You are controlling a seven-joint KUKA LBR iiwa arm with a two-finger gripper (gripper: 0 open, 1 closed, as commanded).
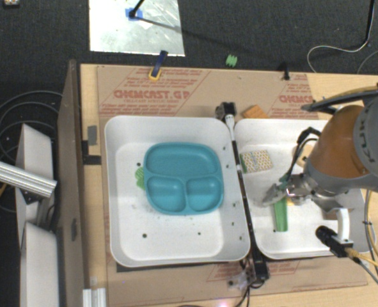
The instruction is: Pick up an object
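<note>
In the right bin [265, 248], I have the gripper [279, 194] down low over the floor, the grey arm [342, 152] with its orange band reaching in from the right. Just under and slightly toward the near rim lies the green stick [280, 216], and that is my target. Its long axis runs nearly straight from the gripper toward the bin's near edge, so it points away from the tool rather than lying across it. The top end of the stick sits right at the gripper; I cannot tell whether it touches. I also cannot tell how the gripper is set, since its tip is a dark blur against the white floor, and I see nothing clearly clamped in it.

A speckled pad [257, 160] lies further back in the same bin, apart from the stick and off toward the divider. The teal tray [182, 178] fills the middle of the left bin [121, 171], well away from the tool.

My judgement: the pick turns on shifting a little along the stick toward its middle, closing across its narrow width.
</note>
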